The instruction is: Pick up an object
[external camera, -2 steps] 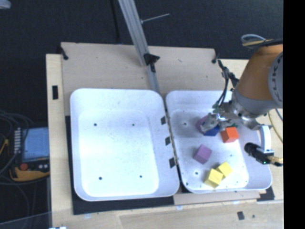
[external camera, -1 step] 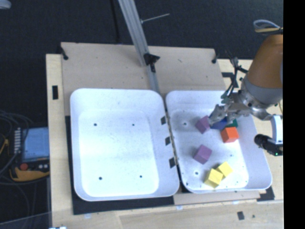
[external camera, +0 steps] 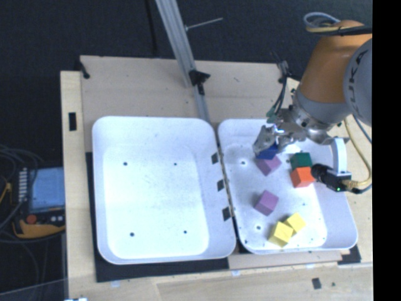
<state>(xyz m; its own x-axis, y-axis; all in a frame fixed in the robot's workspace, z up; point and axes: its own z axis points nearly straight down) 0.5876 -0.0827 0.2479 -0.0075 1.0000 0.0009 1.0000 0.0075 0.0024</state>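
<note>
Hovering low over the upper part of the right bin (external camera: 338, 231), the end effector (external camera: 270, 144) sits directly above a blue block (external camera: 268, 153), and a purple block (external camera: 269, 164) lies touching that blue one on its near side. Judging by this placement, the arm has been brought down on the tightest cluster in the bin, probably aiming for the blue block. Whether the tool is apart or closed around anything cannot be told, since the wrist housing hides it from above, so no grasp can be claimed.

Taking the blue block as landmark: a green block (external camera: 301, 160) lies just to its right, with an orange block (external camera: 302, 176) touching the green one on the near side. A second purple block (external camera: 266, 202) rests alone, nearer the camera and well apart from the landmark. Two yellow blocks (external camera: 287, 228) sit together farther still toward the bin's near rim, one beside the other.

The left bin (external camera: 153, 127) stands across the divider from the blue block, on the same worktop (external camera: 138, 86); its white floor shows a few dark specks.

The close packing around the blue block looks like a risk: a neighbour could be nudged or caught along with it.
</note>
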